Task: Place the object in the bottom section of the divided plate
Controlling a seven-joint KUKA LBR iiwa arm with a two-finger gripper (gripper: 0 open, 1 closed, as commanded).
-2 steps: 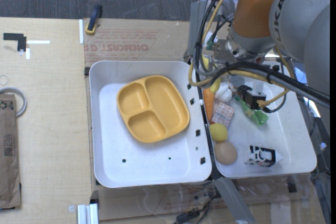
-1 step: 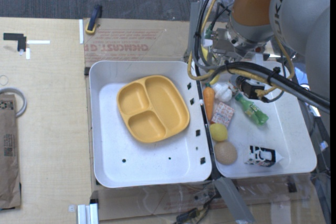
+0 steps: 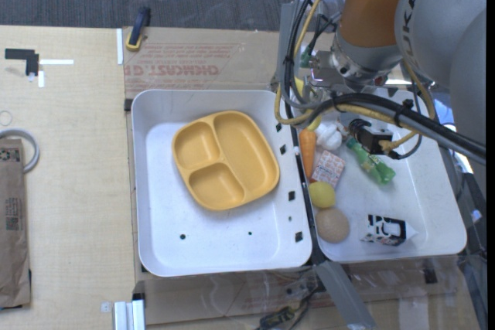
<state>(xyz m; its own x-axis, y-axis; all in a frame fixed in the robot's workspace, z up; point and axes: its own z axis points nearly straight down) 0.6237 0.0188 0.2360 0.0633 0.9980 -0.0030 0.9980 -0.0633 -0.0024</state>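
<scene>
Right of the yellow plate (image 3: pixel 225 159), the arm hangs over the neighbouring bin (image 3: pixel 433 236) of food, likely choosing; its hand's (image 3: pixel 329 116) state is unclear. Carrot (image 3: pixel 308 152) lies nearest the plate.

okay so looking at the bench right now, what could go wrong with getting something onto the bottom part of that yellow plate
The carrot, packet, lemon and potato crowd the right bin's left wall, so a grasp may catch two or slip. The divided plate sits rotated, so its bottom section could be mistaken for a neighbouring one.
</scene>
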